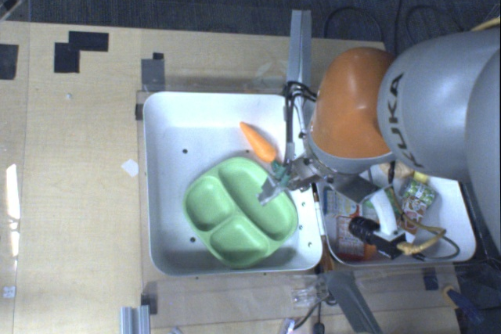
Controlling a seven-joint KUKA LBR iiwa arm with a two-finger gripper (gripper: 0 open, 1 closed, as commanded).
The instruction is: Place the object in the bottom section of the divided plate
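The pale wooden bench fills the lower part of the view, with a few black square marks near its far left edge. In from the right comes the arm, a big grey body with its orange band bulging over the gap between the two bins. The left bin sits wide and white in the middle of the view. The right bin is largely covered by the arm, with a printed packet showing among the clutter inside.

In the left bin, the green divided plate lies flat towards the near right corner, its three sections all bare, the bottom one included. Just past the plate's far rim lies the carrot. It is orange and rests on the bin floor at a slant, outside the plate and close to the bin's right wall.

Smallest of all, the tool hangs over the plate's right-hand section, near the carrot's lower end. Whether it is open or closed, there is no telling from this angle. The carrot sits apart from it on the bin floor.
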